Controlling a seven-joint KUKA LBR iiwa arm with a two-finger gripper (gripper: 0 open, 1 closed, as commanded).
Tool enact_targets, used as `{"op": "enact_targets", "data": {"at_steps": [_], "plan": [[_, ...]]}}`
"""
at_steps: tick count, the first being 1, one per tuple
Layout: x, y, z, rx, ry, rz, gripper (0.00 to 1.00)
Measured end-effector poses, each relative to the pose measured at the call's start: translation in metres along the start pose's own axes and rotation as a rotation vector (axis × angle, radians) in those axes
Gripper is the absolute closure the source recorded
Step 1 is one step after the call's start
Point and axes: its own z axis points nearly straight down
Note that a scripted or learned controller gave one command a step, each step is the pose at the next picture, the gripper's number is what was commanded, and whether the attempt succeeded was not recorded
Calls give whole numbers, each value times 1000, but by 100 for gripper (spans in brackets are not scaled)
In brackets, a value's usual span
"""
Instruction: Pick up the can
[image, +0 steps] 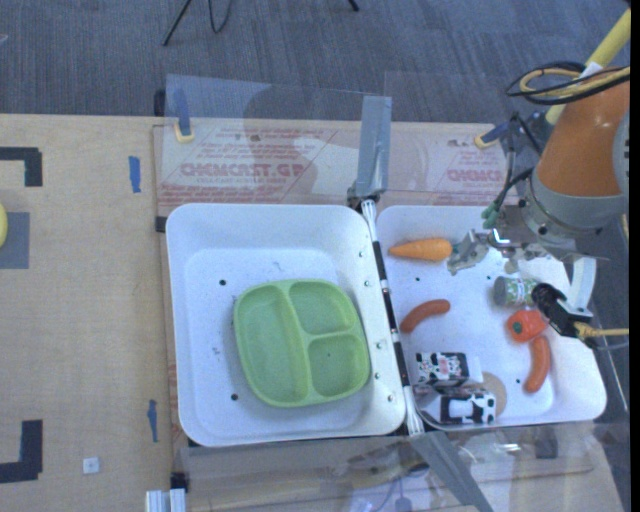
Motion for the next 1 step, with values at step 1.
{"op": "enact_targets", "data": {"at_steps": [1], "plan": [[-93, 28, 85, -6, -3, 24, 0]]}}
